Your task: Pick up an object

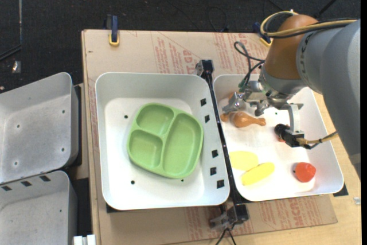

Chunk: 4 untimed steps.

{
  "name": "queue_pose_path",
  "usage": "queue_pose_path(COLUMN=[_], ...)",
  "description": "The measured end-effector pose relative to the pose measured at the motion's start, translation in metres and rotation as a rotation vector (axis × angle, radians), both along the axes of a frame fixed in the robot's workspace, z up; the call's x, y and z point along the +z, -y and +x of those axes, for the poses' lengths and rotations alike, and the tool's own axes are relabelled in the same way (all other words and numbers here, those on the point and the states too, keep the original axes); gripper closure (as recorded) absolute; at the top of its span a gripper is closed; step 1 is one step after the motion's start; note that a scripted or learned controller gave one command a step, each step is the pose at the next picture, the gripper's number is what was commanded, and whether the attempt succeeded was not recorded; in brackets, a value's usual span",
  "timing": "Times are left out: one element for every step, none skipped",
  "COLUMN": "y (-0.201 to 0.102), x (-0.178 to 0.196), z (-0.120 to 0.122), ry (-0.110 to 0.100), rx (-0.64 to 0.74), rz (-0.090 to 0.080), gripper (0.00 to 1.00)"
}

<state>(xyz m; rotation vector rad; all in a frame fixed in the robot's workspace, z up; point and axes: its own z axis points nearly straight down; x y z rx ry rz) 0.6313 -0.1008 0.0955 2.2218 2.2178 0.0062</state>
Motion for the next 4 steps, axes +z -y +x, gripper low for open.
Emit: queue_pose_path(y=[-0.001,0.005,0.009,0.006], x=[0.016,0.061,0.105,0.163], z=[0.003,0.002,0.003,0.014], ry=[0.009,0.000,0.002,0.003], rx=[0.002,0.000,0.001,0.005], rz=[0.000,-0.002,-0.003,-0.003], gripper=[1.00,1.00,1.00,1.00])
